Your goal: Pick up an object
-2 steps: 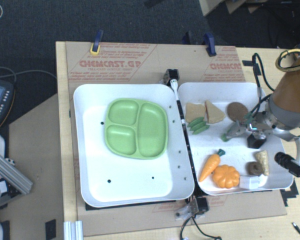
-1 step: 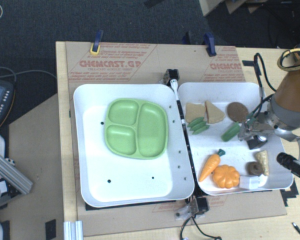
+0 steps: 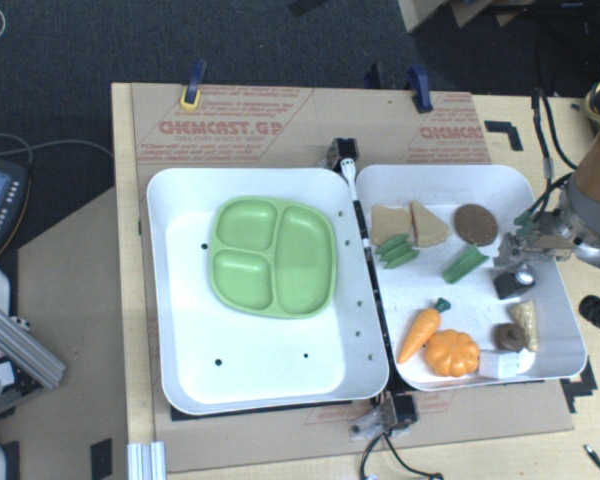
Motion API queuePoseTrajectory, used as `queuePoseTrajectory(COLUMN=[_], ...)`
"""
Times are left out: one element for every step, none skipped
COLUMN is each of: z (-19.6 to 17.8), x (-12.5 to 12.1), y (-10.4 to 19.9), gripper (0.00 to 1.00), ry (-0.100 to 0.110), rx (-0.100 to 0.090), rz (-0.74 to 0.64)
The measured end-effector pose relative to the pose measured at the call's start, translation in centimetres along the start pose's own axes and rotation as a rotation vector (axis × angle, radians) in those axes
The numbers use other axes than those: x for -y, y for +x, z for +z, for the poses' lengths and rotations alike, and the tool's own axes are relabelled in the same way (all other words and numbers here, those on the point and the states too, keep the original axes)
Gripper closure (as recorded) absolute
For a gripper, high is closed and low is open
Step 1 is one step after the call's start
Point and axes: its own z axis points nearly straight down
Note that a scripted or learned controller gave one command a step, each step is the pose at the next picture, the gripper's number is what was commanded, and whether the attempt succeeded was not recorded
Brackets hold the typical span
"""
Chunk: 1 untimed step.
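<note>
The right white bin (image 3: 500, 180) holds several toy foods. Two tan bread pieces (image 3: 408, 224) lie at its far left, with a green pea pod (image 3: 398, 253) just below them. A round brown cookie (image 3: 475, 224) and a green pickle (image 3: 464, 263) sit in the middle. An orange carrot (image 3: 420, 333) and an orange pumpkin (image 3: 451, 352) lie near the front. My gripper (image 3: 525, 246) hangs low over the bin's right side, just right of the pickle and cookie. Nothing shows between its tips.
The left bin (image 3: 175, 298) holds a green divided plate (image 3: 274, 257). A tan lumpy piece (image 3: 525, 320), a small brown piece (image 3: 508, 337) and a white piece (image 3: 500, 365) lie at the right bin's front right corner. The arm (image 3: 592, 203) comes in over the right rim.
</note>
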Motion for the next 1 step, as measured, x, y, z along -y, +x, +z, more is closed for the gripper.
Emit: queuePoseTrajectory(z=[-4.14], x=[-0.15], y=[-0.06], gripper=[1.0], ry=[0.0], rx=[0.0], rz=[-0.001])
